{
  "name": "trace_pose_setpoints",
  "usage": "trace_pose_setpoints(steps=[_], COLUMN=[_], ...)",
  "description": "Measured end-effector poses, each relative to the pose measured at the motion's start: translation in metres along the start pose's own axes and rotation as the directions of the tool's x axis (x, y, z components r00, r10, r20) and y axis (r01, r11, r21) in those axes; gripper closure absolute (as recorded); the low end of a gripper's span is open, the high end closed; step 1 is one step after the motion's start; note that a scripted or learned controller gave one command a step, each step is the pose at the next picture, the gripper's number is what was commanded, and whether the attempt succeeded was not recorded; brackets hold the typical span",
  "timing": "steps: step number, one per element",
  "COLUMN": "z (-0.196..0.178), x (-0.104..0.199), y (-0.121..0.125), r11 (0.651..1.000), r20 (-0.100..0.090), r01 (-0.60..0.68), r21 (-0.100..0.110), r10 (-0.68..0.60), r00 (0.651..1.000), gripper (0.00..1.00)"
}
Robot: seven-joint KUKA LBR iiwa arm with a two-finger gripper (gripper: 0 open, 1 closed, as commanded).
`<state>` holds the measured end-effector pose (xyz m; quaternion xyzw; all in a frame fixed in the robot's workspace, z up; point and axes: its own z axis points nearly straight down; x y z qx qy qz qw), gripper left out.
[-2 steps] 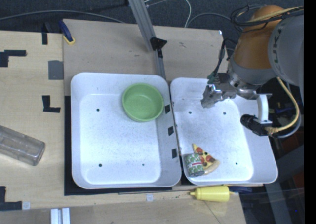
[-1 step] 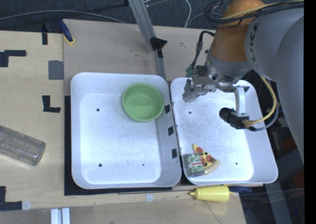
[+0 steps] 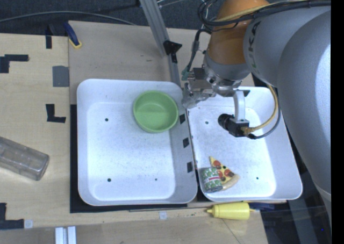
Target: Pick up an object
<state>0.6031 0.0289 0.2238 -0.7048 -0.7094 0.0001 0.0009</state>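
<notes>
Big and grey, the robot arm [image 3: 301, 76] fills the right side, smooth and round, with a shiny orange band [image 3: 236, 9] above its wrist. Thin wires loop around it.

Down from the wrist, the gripper [image 3: 194, 93] sits over the strip where the two bins meet, near their back edge. It is small and silver here, and I cannot tell how far apart its tips are. Nothing shows between them.

Two shallow white bins sit side by side on a tan wooden bench [image 3: 107, 49]. Both look like smooth plastic with tiny dark specks. The left bin [image 3: 97, 146] holds a round green bowl [image 3: 156, 111], smooth and plain, just beside the gripper on its left. The right bin [image 3: 269, 146] holds a flat toy pizza slice [image 3: 217, 176] with red and green dots, well apart from the gripper, at the front.

A yellow bottle [image 3: 231, 211] lies on its side in front of the right bin. A clear plastic tube [image 3: 21, 158] lies on the bench far to the left.
</notes>
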Motion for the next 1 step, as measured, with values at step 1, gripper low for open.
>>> trace_pose_setpoints(steps=[1], z=[-0.0124], x=[0.0564], y=[-0.0051], r11=[1.000], r20=[-0.001], r01=[0.001], r21=[0.000], r10=[-0.001], r00=[1.000], gripper=[1.00])
